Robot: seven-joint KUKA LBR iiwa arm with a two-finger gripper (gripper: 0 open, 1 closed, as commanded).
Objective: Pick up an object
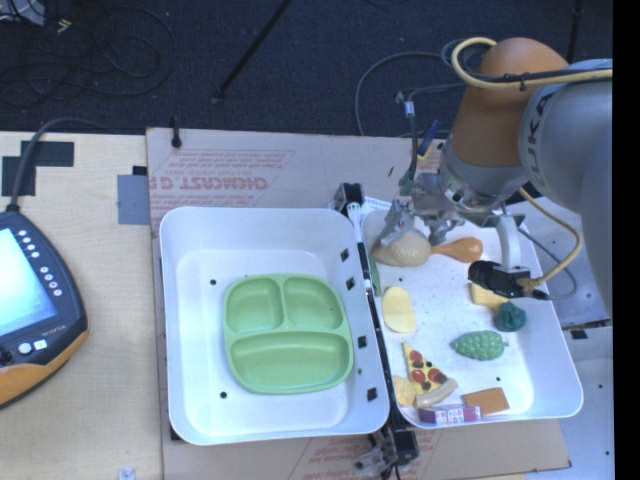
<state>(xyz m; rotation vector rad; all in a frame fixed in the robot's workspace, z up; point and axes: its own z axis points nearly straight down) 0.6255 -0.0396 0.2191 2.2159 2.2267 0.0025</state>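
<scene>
The gripper (415,223) sits low at the right bin's (560,388) eleven o'clock corner, fingers spread astride a beige bun (401,251). Nothing lifted yet; closing and raising remain.

Tabletop (90,398): pale wood-grain surface, left and near. Cardboard sheet (250,173): brown, flat on the tabletop, printed with red lettering seen upside down. Floor (200,38): dark blue-black carpet across the far side, with thin black cables (120,43) looping over it and a thin dark rod (255,43) lying at a slant. Tape patches (130,198): grey and black, on the tabletop at left. Handheld control pendant (25,303): orange-rimmed, lit screen, left edge. Light: even, soft shadows.
</scene>
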